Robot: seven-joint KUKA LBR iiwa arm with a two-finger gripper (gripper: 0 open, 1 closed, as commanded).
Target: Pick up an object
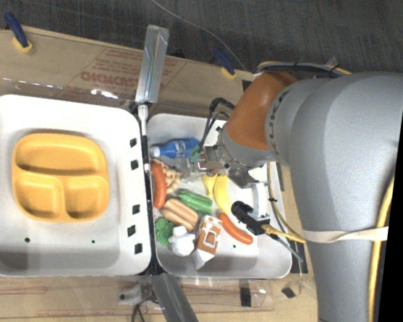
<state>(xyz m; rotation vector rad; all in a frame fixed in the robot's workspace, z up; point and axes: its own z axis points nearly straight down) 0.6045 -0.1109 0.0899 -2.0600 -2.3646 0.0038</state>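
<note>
The right bin is packed with toy food, and that is where any pick has to happen: a hot dog in a bun lies near the middle of the pile, a green pickle-like piece just above it, a yellow banana to the right of that, and a loose red sausage lower right. A small brown and white carton leans next to the sausage, with a white lump and a green broccoli-like piece at the lower left of the heap. Along the bin's left wall lies an orange-red carrot or sausage shape, and a blue bottle rests on its side at the top. The gripper is down over the upper part of the pile, just right of the bottle and above the banana, and whether its fingers are apart or together cannot be told, since the wrist and cables cover them. The grey arm with its orange band sweeps in from the right above that bin. Over in the left bin, a yellow divided tray sits alone, well apart from the action. Both bins rest on a cardboard-covered bench.
</note>
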